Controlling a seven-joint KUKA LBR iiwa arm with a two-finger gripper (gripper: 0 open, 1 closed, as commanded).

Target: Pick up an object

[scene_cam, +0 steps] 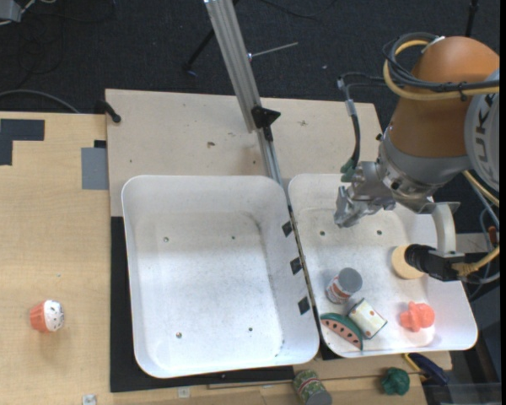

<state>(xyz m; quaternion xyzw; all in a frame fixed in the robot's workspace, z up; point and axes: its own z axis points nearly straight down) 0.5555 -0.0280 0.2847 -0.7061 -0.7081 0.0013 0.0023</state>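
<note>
Fingers (pixel 347 213) over bare upper right bin (pixel 320 194), objects near front rim

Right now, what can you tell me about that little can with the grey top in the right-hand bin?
The small can stands roughly upright, leaning slightly, near the right bin's left wall. It has a round grey top, probably metal, and a red-and-white label around its body. Just below it lie a white block and a watermelon-slice toy; whether the block touches it is unclear. The end effector hangs above and apart from it.
</note>
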